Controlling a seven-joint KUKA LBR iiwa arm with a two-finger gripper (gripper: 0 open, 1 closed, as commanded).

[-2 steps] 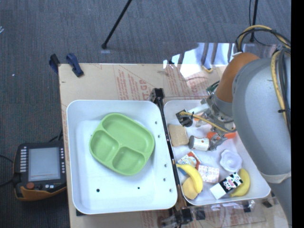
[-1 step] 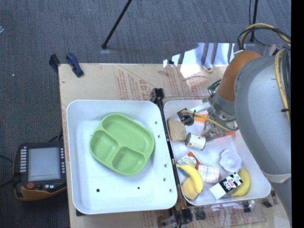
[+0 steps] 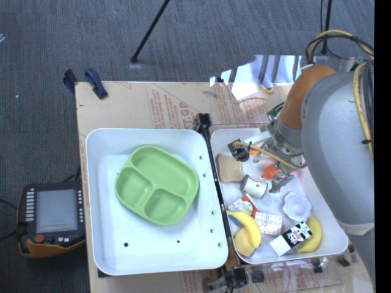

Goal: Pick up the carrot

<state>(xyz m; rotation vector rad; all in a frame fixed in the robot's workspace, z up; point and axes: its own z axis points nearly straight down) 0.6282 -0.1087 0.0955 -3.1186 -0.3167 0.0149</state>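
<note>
The carrot (image 3: 269, 171) shows as a small orange piece in the middle of the right bin (image 3: 333, 215); part of it is hidden by the gripper. My gripper (image 3: 278, 178) hangs low over the bin, directly at the carrot's right side, with the grey wrist and orange band above it. Whether the carrot sits between its tips cannot be made out.
Around the carrot lie a bread slice (image 3: 230, 168), a small white can (image 3: 254, 187), a white cup (image 3: 297, 205), two bananas (image 3: 244, 229) (image 3: 314, 234), a snack packet (image 3: 267, 222) and a black-and-white box (image 3: 297, 234). The left bin (image 3: 104, 237) holds a green divided plate (image 3: 157, 185).
</note>
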